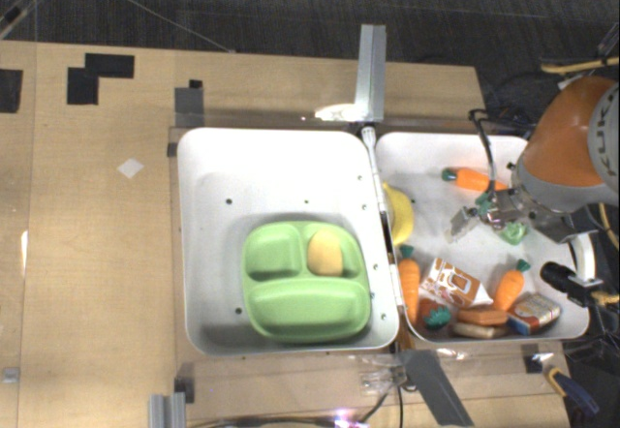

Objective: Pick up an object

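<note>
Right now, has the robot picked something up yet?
Not yet. The gripper is low in the right bin, with nothing visibly between its fingers. The carrots and other toys lie in the bin. A lemon sits in the green tray. Grabbing and lifting remain.

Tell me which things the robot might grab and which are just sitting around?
Might get grabbed (in the right bin with the gripper):
carrot at the back, carrot in front, carrot by the divider, banana, small printed box.

Just sitting around:
green divided plate in the left bin, yellow lemon-like thing on it.
</note>
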Motion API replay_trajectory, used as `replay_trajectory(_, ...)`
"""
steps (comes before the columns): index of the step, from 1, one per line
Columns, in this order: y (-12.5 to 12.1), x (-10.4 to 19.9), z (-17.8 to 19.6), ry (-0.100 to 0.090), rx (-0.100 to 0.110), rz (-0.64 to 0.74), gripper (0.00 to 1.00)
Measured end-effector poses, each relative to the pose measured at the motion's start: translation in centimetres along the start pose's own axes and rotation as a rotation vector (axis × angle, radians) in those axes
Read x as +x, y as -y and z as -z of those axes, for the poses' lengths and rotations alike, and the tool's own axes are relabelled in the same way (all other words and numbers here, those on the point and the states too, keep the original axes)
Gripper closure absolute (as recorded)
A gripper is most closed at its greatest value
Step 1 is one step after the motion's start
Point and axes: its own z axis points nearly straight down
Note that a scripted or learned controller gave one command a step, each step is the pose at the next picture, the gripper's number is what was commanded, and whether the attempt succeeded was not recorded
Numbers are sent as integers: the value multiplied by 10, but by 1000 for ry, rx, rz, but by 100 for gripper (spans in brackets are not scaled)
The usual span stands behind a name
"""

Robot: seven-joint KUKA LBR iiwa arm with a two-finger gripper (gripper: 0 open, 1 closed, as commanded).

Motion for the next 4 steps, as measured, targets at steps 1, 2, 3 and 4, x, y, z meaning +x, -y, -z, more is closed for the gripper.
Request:
replay_trajectory(1,-16,-38,21,1,-6,-167,0)
replay_trajectory(2,-74,-68,-26,3,-5,-192,0)
replay_trajectory(3,-100,-45,-27,2,33,-261,0)
replay_trajectory(4,-83,-61,-27,3,-1,-246,0)
